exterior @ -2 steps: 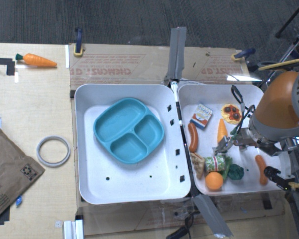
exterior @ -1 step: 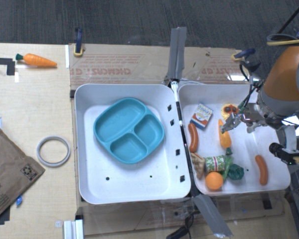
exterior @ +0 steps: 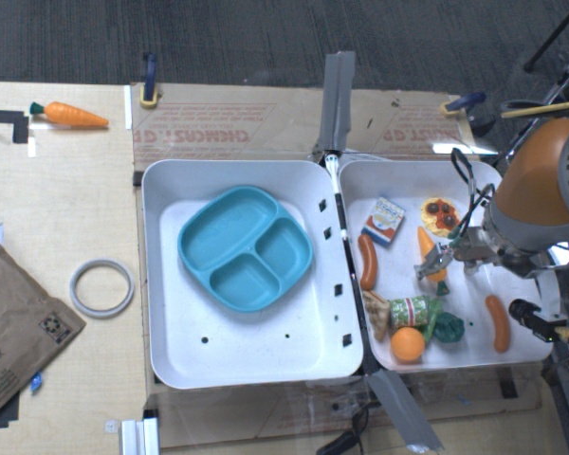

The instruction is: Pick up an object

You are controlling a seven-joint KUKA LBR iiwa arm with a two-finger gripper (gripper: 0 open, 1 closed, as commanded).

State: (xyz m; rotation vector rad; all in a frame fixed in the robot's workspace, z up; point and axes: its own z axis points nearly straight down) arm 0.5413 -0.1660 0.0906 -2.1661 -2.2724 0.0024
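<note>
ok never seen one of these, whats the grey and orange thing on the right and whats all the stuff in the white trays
That is a robot arm, filmed by one camera fixed above the bench and looking down at a slant. At its end is a two-finger gripper, now low over the right bin, by a small carrot. I cannot tell whether it grips anything.

The right bin holds toy food: two sausages, an orange, a small carton, a little pizza and a green can. The left bin holds a blue divided plate. On the bench to the left lie another carrot, a tape ring and a cardboard box.
</note>
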